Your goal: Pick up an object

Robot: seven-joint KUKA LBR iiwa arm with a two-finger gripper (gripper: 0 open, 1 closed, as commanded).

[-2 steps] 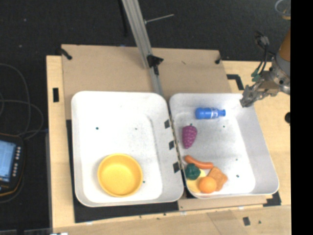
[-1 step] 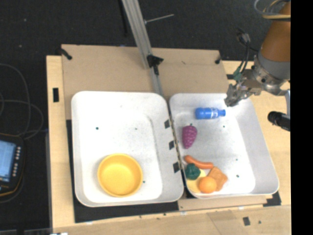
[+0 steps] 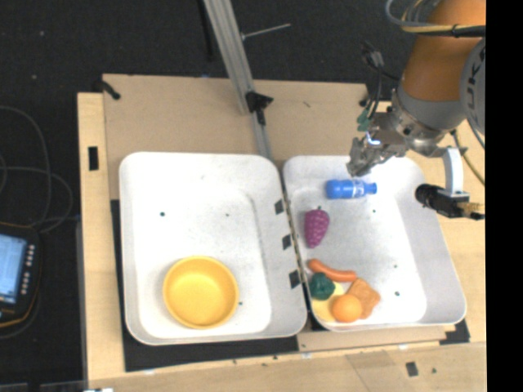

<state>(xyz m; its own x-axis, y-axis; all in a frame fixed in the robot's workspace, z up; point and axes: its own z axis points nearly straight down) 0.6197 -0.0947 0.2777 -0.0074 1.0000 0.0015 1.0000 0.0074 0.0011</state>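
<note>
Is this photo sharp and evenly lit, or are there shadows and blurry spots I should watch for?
In the camera view, lighting is soft and even; the white bins look bright but not blown out. The yellow bowl casts only a faint shadow. The blue bottle and purple grapes look slightly soft; the gripper is blurry, its details hard to read.

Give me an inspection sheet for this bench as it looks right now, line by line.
Surface: tan bench bearing a left bin and a right bin, side by side.
Job's things: blue bottle, purple grapes, carrot, green piece, orange fruit, all in the right bin.
Clutter: yellow bowl in the left bin.
Grippers: gripper just above the blue bottle; holds nothing visible.
Cables: black cable on the floor at left.
Surroundings: metal pole; handheld screen at the left edge.
</note>
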